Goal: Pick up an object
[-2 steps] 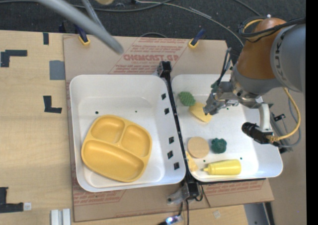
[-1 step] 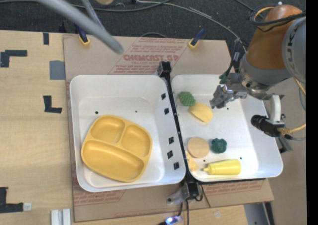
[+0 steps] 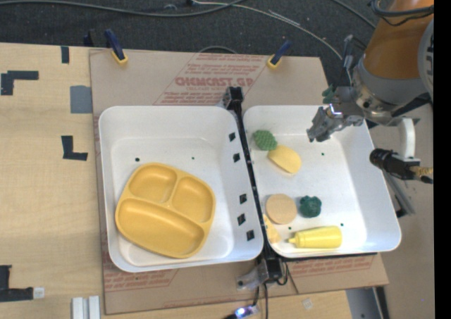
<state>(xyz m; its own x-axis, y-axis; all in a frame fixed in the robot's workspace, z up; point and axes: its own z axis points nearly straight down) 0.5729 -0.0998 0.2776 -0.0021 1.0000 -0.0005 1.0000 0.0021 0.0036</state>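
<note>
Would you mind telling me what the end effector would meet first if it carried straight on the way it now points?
Probably the bare floor of the right bin: the end effector points down and leftward, short of the pale yellow piece. Depth is unclear from this view.

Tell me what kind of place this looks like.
Probably a robotics lab test bench: two white bins clamped to a board, a robot arm reaching in, loose cables behind, and toy items like a yellow divided plate.

red print on the cardboard sheet [image 3: 211, 82] under the bins, seemingly "chemgrat", too blurred to confirm
</note>
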